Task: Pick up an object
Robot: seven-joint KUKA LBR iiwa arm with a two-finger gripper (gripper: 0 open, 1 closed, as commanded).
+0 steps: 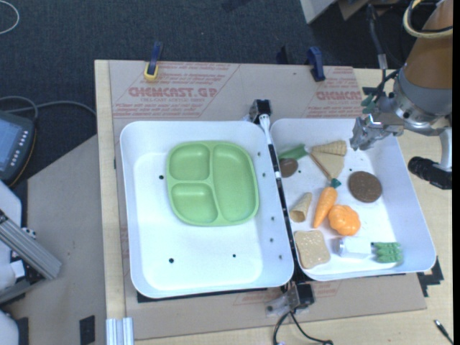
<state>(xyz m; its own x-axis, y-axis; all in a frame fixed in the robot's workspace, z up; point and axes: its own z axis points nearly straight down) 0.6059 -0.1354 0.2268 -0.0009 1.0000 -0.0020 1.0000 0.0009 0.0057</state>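
Note:
The right bin (pixel 413 192) holds several toy foods: a carrot (pixel 325 203), an orange (pixel 345 220), a brown round cookie (pixel 365 187), a bread slice (pixel 313 248), a tan wedge (pixel 330 149), a small cone piece (pixel 302 207), a green leaf piece (pixel 292 152), a brown nut (pixel 288 167) and a white tube with a green end (pixel 368 250). My gripper (pixel 361 136) hangs over the bin's back right part, just right of the tan wedge and above the cookie. Nothing shows between its fingers.
The left bin (pixel 140 192) carries a green three-compartment plate (pixel 213 182). A black divider with clamps (pixel 273 171) runs between the bins. Blue and yellow clips (pixel 152 62) hold the cardboard base at the back. The arm's orange band (pixel 431 56) rises at the right.

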